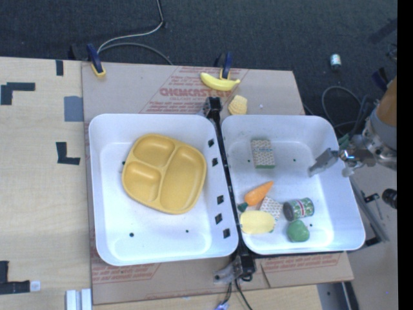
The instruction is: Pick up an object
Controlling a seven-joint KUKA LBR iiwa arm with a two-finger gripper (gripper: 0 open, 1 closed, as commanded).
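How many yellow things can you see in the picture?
4. A yellow divided plate lies in the left bin. A banana and a pale yellow block sit on the cardboard above the bins. A lemon-like piece is in the right bin, below the carrot.

Tabletop [39, 173]: bore cardboard sheet [161, 89].
Cardboard: carried two white bins [103, 192] side by side, banana [219, 81], yellow block [238, 104].
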